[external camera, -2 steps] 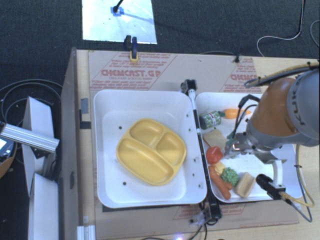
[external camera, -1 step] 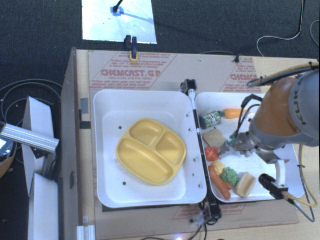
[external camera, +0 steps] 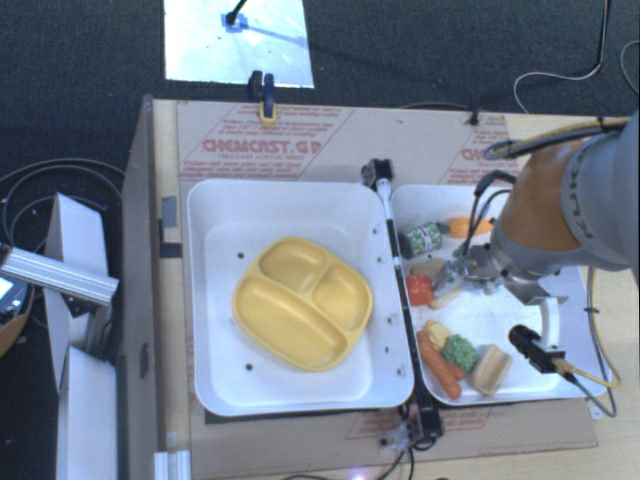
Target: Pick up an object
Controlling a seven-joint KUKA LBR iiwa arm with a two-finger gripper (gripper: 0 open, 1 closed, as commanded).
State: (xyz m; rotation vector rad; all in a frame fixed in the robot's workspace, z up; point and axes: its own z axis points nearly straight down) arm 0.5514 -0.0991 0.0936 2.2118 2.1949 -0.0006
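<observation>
The gripper [external camera: 462,276] sits low in the right-hand bin [external camera: 520,373], near that bin's left wall, and its tip is lost among the food pieces, so I cannot tell whether it has hold of anything.

Just left of it lies a red tomato-like piece [external camera: 420,288], and a pale flat piece [external camera: 430,268] lies just beyond that. Farther back lie a small green-labelled can [external camera: 423,238] on its side and an orange carrot-like piece [external camera: 470,227]. Toward the near edge lie a yellow corn piece [external camera: 437,329], a green broccoli piece [external camera: 460,352], a long orange-red sausage-like piece [external camera: 440,365] and a tan bread-like piece [external camera: 490,368]. Any of these could serve as the object to pick up; the red piece looks the closest candidate.

To do this step well, I judge the tip should settle squarely over one piece, not straddle two, close fully, then lift straight up clear of the divider.

The arm [external camera: 570,208] comes in from the right over the bin's far right corner. Its orange band is turned toward the camera, and the wrist bends down and leftward toward the pile.

The left bin [external camera: 215,268] holds a yellow divided plate [external camera: 303,303].
</observation>
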